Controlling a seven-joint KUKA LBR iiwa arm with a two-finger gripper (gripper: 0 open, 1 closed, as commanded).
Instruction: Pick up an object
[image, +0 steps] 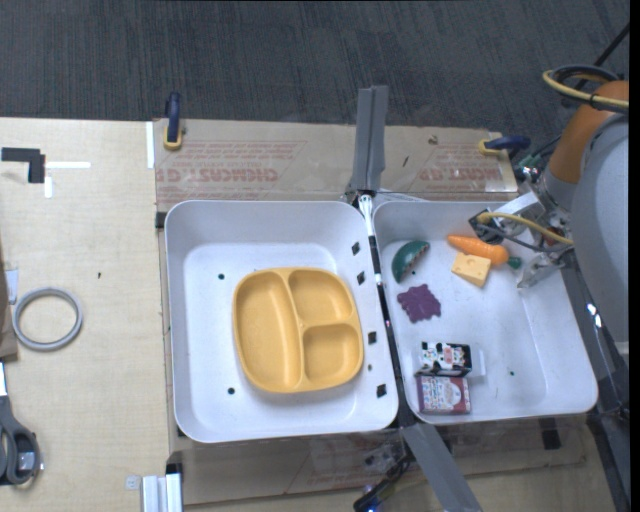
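The right bin (540, 385) holds several small items. An orange carrot (476, 246) lies beside a yellow cheese wedge (471, 268) at the back. A green piece (408, 257) and a purple grape bunch (418, 302) sit near the bin's left wall. A black-and-white box (446, 358) and a pink carton (443, 394) lie at the front. My gripper (508, 251) hangs low at the bin's back right, open, its fingers spread on either side of the carrot's right end. Nothing is held.
The left bin (195, 330) holds a yellow divided plate (297, 328). A grey divider post (369, 140) stands between the bins at the back. On the bench to the left lie a grey tape ring (44, 318) and scissors (18, 452). The arm's cables (575, 85) loop at the upper right.
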